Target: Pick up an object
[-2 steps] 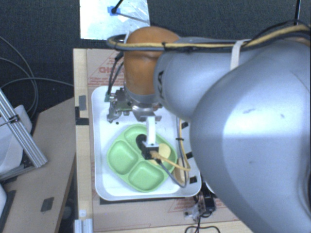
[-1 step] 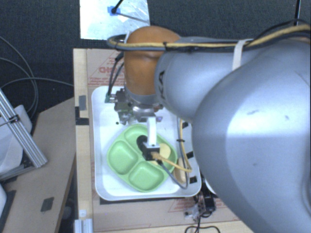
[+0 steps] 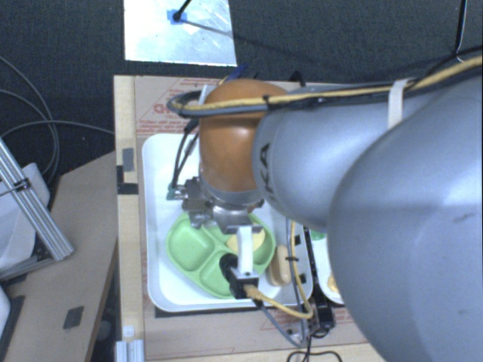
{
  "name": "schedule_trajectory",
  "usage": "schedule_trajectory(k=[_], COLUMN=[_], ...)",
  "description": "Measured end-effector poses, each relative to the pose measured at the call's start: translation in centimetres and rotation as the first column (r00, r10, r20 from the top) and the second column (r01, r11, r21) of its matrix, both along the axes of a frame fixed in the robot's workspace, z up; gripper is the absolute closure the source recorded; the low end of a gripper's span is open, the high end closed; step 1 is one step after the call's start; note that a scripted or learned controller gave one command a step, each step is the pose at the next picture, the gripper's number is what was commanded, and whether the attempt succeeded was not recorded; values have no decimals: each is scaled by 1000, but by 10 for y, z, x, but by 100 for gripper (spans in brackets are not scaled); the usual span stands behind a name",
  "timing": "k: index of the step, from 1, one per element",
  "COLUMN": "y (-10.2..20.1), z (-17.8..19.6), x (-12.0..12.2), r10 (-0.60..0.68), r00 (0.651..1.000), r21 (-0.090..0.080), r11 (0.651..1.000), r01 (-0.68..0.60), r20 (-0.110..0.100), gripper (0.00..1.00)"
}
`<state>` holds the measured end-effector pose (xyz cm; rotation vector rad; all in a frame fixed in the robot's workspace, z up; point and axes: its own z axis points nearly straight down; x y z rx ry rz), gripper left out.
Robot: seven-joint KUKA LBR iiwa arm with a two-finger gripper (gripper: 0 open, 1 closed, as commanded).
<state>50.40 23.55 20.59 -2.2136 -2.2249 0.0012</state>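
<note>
Two shallow white plastic bins (image 3: 155,202) are in view. There is one light-green compartmented plastic plate (image 3: 185,243), one tan rounded object (image 3: 281,266) just right of that plate, and one small pale-yellow piece (image 3: 260,241) at its right edge.

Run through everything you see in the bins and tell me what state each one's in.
arm: reaching down over the left bin.
left bin: holds the plate.
green divided plate: flat, right way up, partly hidden under the arm.
tan object: lying beside the plate's right edge.
</note>
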Motion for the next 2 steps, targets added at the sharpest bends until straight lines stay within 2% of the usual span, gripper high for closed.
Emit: schedule_trajectory(k=[1, 2], y=[-3, -4], z=[6, 151], x=[56, 62], r10=[-5, -1], r00=[1000, 1000], r21=[-1, 6], r11=[1000, 1000], r01=[5, 1], r20=[7, 20], gripper=[100, 100])
